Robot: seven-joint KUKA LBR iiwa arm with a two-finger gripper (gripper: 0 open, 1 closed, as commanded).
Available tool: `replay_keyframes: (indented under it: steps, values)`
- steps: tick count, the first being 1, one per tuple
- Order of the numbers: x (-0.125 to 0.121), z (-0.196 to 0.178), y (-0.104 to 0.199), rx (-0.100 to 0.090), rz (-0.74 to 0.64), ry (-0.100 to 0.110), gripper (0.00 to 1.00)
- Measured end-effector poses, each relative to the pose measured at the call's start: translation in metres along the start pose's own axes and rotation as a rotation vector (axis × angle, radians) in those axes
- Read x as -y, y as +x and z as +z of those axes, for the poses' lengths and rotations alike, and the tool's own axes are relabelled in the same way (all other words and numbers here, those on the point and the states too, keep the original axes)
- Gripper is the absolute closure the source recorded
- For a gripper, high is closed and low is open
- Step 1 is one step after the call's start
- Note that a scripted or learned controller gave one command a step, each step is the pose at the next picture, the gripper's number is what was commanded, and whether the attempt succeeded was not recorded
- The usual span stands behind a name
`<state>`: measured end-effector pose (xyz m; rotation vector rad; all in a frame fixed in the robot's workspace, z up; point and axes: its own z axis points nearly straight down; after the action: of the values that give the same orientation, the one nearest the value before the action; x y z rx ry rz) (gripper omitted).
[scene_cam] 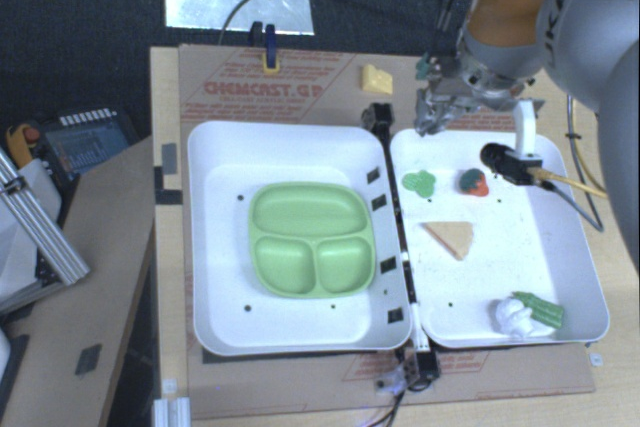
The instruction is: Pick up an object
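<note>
On the bench [300, 80], over the shallow white right bin [525, 250], the claw [435, 120], its state not discernible, is held in approach, and lowering onto the small green leafy toy [420, 182] is judged next.

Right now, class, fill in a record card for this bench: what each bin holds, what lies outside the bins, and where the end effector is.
left bin: one green divided plate, lying flat
right bin: green leafy piece, red piece, tan wedge, white-and-green item
outside bins: yellow block on the board behind them
end effector: at the right bin's far left corner, beyond the green leafy piece
task state: every piece lies on the bin floor, none lifted
</note>
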<state>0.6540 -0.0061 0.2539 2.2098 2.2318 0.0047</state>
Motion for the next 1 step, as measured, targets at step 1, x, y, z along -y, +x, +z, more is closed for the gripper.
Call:
replay_keyframes:
  steps: [1]
  values:
    - [-0.0013, 0.0146, 0.0606, 0.000, 0.000, 0.002, 1.00]
